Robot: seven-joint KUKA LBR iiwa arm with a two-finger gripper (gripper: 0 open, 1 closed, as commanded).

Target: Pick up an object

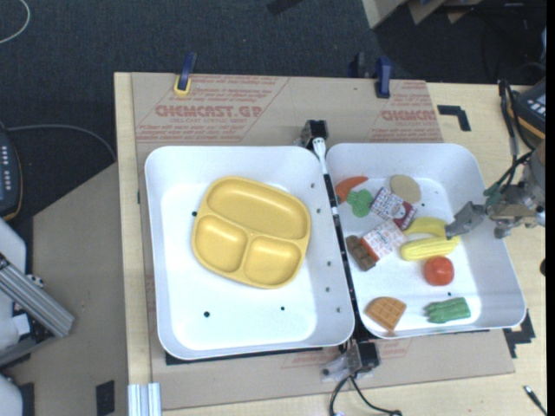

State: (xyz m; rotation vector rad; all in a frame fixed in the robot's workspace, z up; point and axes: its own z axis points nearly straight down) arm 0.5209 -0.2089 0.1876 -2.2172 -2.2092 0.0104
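The task looks barely begun: every toy food item lies loose in the right bin (pixel 486 189), and nothing shows between the jaws. The gripper (pixel 460 221) reaches in over that bin's right rim, its tip just beside the right end of the yellow banana (pixel 424 226); from this slant I cannot tell how far apart the jaws stand, nor whether they touch anything. Candidates for the pick are clustered in the middle of the bin: a corn cob (pixel 427 248) just below the banana, a red tomato (pixel 439 270) under that, a green ridged vegetable piece (pixel 447 309) near the bottom rim, and a waffle (pixel 385 312) to its left. Further up lie a round tan cookie or bread slice (pixel 404 187), an orange carrot-like piece (pixel 350 185) touching a green leafy item (pixel 361 203), two small printed red-and-white packets (pixel 390 206) (pixel 379 241), and a dark brown piece (pixel 359 253) beside the lower packet. The left bin (pixel 165 232) bears a yellow three-compartment plate (pixel 251 230) and plays no evident part here. Judging by position, the banana or corn cob is the likeliest target, being nearest the tip. Left to do: settle over one item, close on it and lift it clear of the bin. The crowding of banana, corn and packet could spoil a clean grasp.
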